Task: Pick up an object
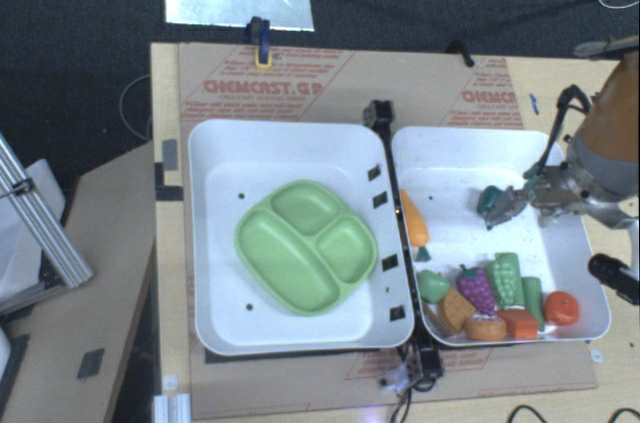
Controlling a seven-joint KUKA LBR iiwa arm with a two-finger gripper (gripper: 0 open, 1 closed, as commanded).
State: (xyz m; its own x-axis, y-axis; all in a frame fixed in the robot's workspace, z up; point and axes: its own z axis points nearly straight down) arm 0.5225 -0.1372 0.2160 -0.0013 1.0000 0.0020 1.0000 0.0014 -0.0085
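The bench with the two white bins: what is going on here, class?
A grey robot arm reaches from the right into the right bin, its end effector low above the floor. Toy foods lie along the near edge, including purple grapes and a tomato. The left bin holds a green divided plate.

Pale green divided plate (pixel 306 247) in white bin (pixel 215 211), well left of gripper (pixel 497 204). Below gripper: purple grapes (pixel 478 288), orange carrot (pixel 414 223), red tomato (pixel 563 308). Tan surface (pixel 330 81), red lettering.
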